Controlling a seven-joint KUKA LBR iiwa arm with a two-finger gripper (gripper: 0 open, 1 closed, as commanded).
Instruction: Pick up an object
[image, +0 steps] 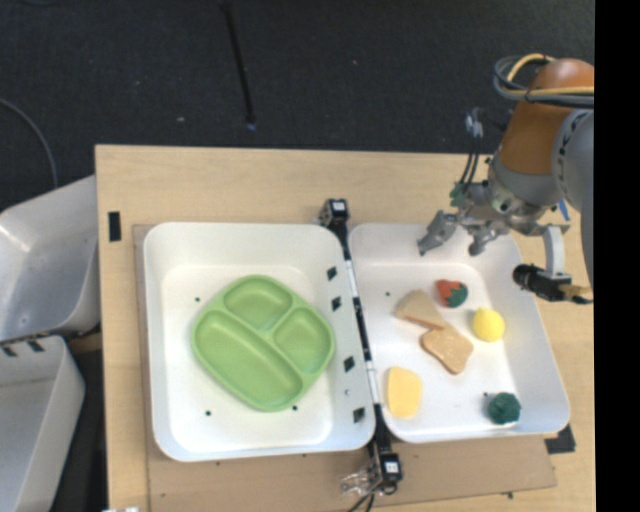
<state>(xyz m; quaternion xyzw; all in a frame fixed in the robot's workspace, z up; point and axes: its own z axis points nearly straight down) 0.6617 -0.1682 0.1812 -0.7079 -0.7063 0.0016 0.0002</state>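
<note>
Worktop (230, 185): light wood, bearing two shallow white bins side by side.

Left bin (160, 300): one green divided plate (262, 342), lying flat.

Right bin (535, 375): six items, all lying loose.
- Red-and-green strawberry toy (452, 293), near the centre.
- Tan wedge (420, 309), just beside the strawberry toy.
- Bread slice (447, 349), touching the wedge.
- Yellow lemon (488, 325), right of the bread slice.
- Pale yellow piece (404, 392), near the divider.
- Dark green tuft (503, 406), near corner.

Hand (457, 237): over the right bin's far edge, fingers spread apart, nothing between them, well apart from the items.
</note>
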